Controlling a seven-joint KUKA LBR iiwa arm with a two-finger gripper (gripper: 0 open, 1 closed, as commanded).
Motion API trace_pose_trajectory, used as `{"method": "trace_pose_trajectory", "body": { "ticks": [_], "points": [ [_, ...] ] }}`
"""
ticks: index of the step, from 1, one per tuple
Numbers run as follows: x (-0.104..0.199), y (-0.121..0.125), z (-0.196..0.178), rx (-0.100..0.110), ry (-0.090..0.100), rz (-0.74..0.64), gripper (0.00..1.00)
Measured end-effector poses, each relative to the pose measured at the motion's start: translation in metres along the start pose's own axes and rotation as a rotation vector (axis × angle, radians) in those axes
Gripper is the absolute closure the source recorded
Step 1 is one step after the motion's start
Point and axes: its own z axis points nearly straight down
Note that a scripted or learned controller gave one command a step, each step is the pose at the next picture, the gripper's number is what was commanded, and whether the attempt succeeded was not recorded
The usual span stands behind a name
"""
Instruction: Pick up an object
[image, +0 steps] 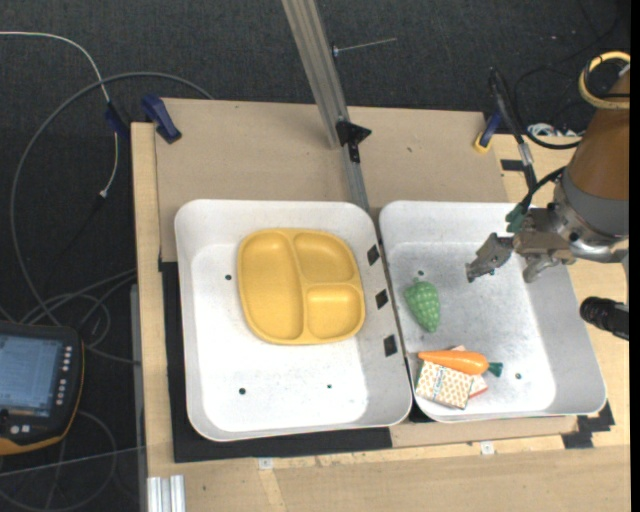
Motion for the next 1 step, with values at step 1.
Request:
{"method": "trace_pose_trajectory", "body": {
  "ticks": [1],
  "points": [
    [-0.0001,0.0001,0.0000,-0.001,0.000,0.001,0.00]
  ]
}}
